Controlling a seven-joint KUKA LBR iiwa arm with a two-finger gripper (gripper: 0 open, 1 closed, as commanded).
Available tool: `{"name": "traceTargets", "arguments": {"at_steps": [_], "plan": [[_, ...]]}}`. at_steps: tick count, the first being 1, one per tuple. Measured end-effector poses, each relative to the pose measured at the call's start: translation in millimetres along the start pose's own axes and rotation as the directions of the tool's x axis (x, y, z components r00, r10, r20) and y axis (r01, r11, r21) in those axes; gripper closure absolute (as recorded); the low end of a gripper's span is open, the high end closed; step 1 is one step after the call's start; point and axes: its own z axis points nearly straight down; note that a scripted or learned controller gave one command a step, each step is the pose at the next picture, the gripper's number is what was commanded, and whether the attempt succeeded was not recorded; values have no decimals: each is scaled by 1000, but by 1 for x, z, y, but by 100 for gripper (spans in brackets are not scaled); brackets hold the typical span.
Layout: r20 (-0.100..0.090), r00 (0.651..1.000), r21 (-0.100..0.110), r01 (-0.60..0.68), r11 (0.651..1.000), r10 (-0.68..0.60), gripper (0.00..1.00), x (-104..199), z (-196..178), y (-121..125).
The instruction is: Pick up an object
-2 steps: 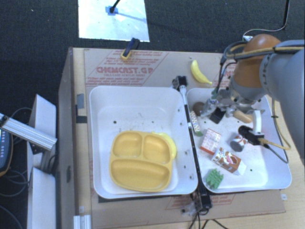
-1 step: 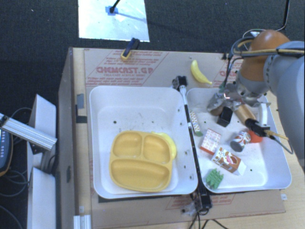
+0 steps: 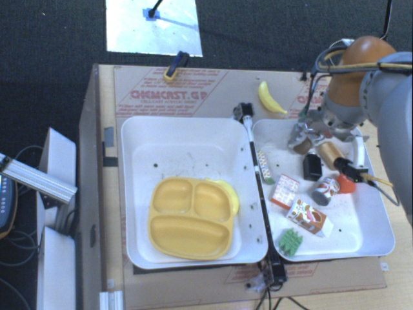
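Camera view puts the metal two-finger pincer (image 3: 304, 138) low at the right white bin's (image 3: 377, 237) far edge; how far it is open I cannot tell. To grip well, it should centre over the small black block (image 3: 312, 166) just beside it, clear of neighbours, then descend.

two shallow white plastic bins (image 3: 139, 192) are counted on the bench. one yellow divided plastic tray (image 3: 190, 217) is counted in the left bin. one yellow toy banana (image 3: 271, 99) is counted at the bench's far edge. two small printed cartons (image 3: 284, 191) and one green ridged toy (image 3: 290, 241) are counted in the right bin.
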Motion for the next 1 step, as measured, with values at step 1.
{"name": "traceTargets", "arguments": {"at_steps": [1], "plan": [[-2,1000,-1,3,1000,-3,100,84,-91,-15]]}}
